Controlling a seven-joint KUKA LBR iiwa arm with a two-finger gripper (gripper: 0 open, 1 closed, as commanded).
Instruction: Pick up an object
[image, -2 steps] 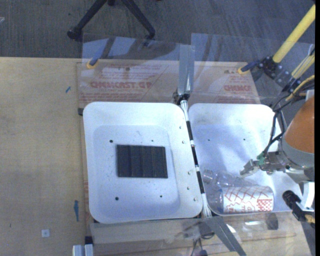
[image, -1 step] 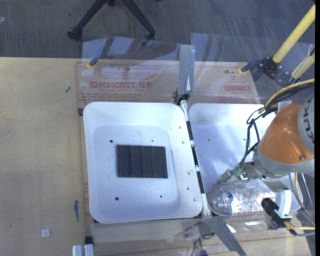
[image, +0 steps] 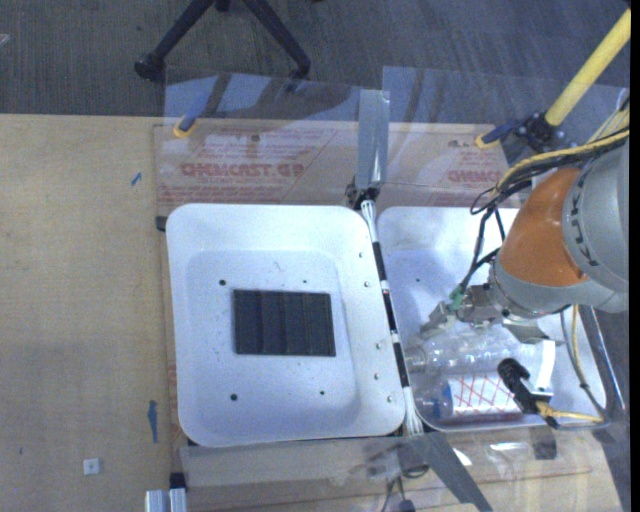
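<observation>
Reaching in from the right, the grey arm (image: 600, 215) with its orange band hangs over the right bin (image: 420, 250), and the hand (image: 455, 312) sits low above the middle of that bin. A clear plastic bottle (image: 470, 352) lies on its side right below the hand, on the near side, so close that the two look to be touching, though contact cannot be confirmed from this slant. Whether the hand is spread or pressed together cannot be told, since its tip blends with the crumpled, glinting plastic. Nothing can be seen gripped in it.

Just nearer the front rim of the same bin lies a red-latticed pack (image: 485, 388), flat and running left to right, with a blue end (image: 443, 403) toward the divider between the bins. It lies against the bottle's near side and close to the hand, but apart from it.

The left bin (image: 190, 300) holds a dark ribbed slab (image: 283, 322), lying flat at the centre of its floor, well apart from the hand and across the divider. Both bins stand side by side on the tan surface (image: 80, 300).
</observation>
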